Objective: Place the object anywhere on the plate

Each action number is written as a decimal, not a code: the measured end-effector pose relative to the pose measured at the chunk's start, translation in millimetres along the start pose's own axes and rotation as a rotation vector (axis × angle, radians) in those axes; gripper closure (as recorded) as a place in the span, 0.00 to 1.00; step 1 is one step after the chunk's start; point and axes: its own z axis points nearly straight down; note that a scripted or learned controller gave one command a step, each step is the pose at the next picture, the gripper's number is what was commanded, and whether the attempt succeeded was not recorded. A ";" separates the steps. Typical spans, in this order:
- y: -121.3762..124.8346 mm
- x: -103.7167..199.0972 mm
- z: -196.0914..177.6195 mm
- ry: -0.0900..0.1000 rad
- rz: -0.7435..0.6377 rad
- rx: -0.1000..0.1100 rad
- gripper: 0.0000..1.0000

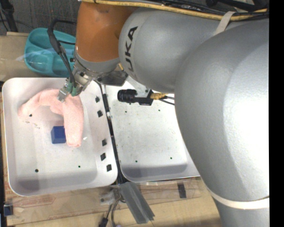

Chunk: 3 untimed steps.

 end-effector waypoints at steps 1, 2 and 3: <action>18.5 37.3 41.6 0.001 -0.013 0.003 1.00; -1.7 64.7 23.0 0.002 -0.073 0.003 1.00; -47.4 36.5 84.5 0.002 -0.239 0.001 1.00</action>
